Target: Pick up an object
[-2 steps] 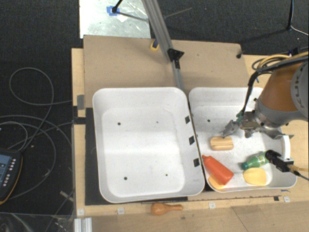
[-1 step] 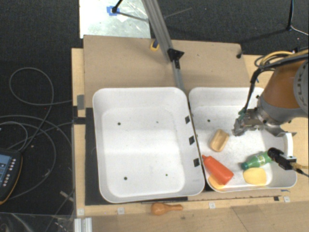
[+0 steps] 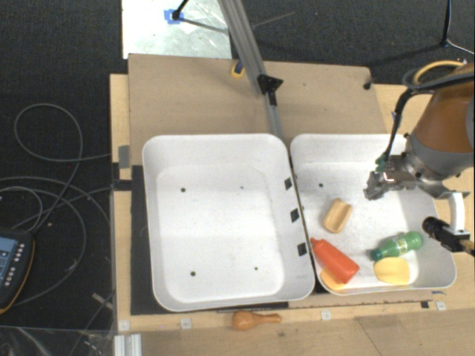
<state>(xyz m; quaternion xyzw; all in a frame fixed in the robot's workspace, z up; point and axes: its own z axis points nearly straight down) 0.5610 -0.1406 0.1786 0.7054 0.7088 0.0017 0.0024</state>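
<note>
Gripper (image 3: pixel 376 185) hovers over right bin (image 3: pixel 349 150), above tan block (image 3: pixel 337 216); finger state cannot be told. Orange carrot (image 3: pixel 335 259), green bottle (image 3: pixel 397 245), lemon (image 3: pixel 392 271) lie near front.

The arm (image 3: pixel 445 124) is cut off by the right edge of the frame; its upper links lie outside the picture. The hand (image 3: pixel 377 184) is small and blurred, and the state of its tips cannot be determined. The right bin's (image 3: pixel 349 150) far right rim passes under the arm and is hidden there. The yellow object (image 3: pixel 392 271) partly underlies the green bottle (image 3: pixel 398 245). A dark handheld device (image 3: pixel 13 265) at the left is cropped by the frame edge.
</note>
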